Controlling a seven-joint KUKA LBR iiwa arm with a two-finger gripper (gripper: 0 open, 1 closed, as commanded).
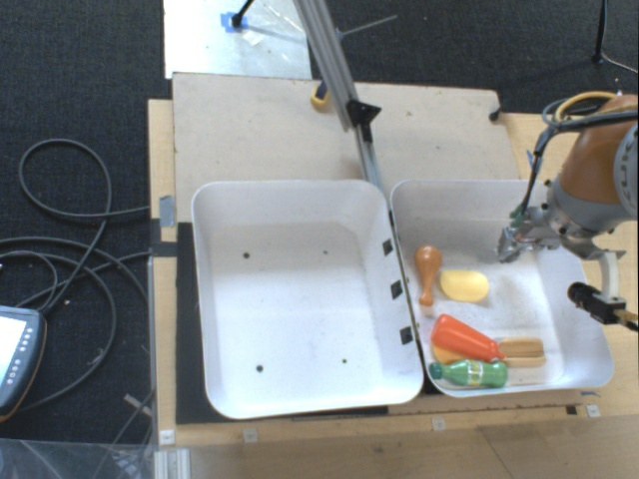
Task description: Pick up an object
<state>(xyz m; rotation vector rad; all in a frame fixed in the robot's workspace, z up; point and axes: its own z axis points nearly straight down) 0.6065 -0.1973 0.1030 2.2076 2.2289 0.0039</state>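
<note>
The gripper (511,243) is seen above the right bin (589,362), nothing visibly held, its finger state not discernible, while a yellow lemon (464,285), orange carrot (464,338) and green bottle (469,372) are spread below.

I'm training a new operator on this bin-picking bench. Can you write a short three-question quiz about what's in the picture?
1. True or false: the green bottle lies in the right bin.
2. Which item touches the orange carrot?
A. hot dog
B. yellow lemon
C. drumstick
3. Fill in: the gripper hangs over the ____ bin.

Key: 1 true; 2 A; 3 right.
</note>
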